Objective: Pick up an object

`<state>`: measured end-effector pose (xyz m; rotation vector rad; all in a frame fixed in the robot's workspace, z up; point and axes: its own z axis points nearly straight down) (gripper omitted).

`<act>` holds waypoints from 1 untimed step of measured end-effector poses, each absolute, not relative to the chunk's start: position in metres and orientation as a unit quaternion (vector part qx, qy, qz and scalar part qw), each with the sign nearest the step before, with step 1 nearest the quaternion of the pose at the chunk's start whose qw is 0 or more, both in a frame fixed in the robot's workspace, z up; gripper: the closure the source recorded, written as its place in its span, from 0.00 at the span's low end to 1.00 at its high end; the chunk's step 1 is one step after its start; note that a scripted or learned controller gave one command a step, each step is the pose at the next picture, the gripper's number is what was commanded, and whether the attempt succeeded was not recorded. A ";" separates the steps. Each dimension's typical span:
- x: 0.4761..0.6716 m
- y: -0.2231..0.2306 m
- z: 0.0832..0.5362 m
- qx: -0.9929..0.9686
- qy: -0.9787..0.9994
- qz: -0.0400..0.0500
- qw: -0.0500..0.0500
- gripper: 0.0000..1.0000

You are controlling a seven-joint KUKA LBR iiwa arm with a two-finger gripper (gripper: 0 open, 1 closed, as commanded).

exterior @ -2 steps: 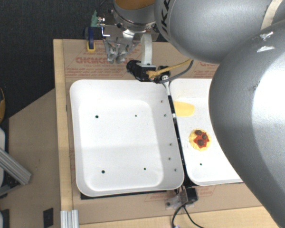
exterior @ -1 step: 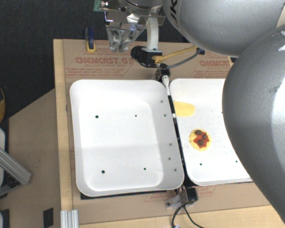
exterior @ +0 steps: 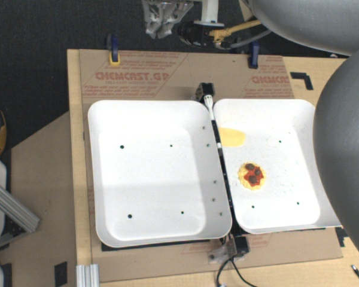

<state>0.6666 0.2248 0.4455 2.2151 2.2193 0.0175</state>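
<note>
Two white bins are sitting side by side on a brown board (exterior: 167, 70). A grey arm (exterior: 341, 130) is looming over the right edge. The left bin (exterior: 102, 160) is lying beside the right bin (exterior: 287, 220), which is holding a yellow piece (exterior: 232, 137) and, near it, a small pizza (exterior: 252, 176). At top, the gripper (exterior: 161, 17) is hanging blurred above the bench, holding nothing.

Left bin (exterior: 107, 160) is wide open floor, nothing in the way anywhere. Right bin (exterior: 287, 118) has a yellow piece (exterior: 232, 137) near its upper left and a yellow-red item (exterior: 252, 176) mid-left; the grey arm (exterior: 344, 160) hangs over its right side.
</note>
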 end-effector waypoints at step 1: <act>0.664 0.224 0.293 0.707 0.707 -0.007 -0.004 1.00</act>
